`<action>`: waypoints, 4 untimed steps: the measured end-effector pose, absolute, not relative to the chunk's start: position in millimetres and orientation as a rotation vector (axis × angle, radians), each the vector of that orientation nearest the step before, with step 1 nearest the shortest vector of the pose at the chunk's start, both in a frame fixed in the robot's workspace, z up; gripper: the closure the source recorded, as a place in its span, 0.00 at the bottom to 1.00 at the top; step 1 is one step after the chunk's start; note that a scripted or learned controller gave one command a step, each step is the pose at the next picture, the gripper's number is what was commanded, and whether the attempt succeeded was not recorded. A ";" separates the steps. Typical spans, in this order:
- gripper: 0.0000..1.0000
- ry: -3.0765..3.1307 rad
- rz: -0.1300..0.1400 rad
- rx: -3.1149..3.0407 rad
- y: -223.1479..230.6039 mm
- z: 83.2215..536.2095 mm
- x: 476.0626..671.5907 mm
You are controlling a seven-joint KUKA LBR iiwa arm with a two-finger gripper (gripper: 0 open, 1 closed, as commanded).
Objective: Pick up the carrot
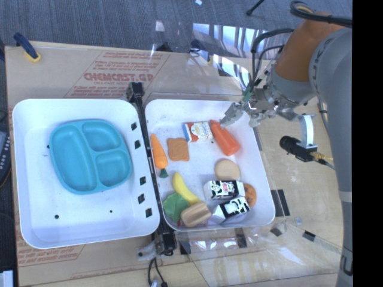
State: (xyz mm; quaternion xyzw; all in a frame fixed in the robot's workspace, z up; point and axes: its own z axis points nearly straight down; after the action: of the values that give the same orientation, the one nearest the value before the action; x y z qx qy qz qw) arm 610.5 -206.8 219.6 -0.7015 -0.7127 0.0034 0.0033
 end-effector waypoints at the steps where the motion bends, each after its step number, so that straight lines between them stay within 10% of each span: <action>1: 0.00 -2.184 0.010 -2.250 -132.5 240.2 553.1; 3: 0.00 -2.156 0.015 -2.290 -97.3 94.2 577.2; 4: 1.00 -2.161 0.019 -2.273 -94.9 102.8 576.7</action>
State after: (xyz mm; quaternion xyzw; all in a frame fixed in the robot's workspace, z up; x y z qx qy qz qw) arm 576.7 -94.9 102.8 -0.7248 -0.6889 0.0061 0.0027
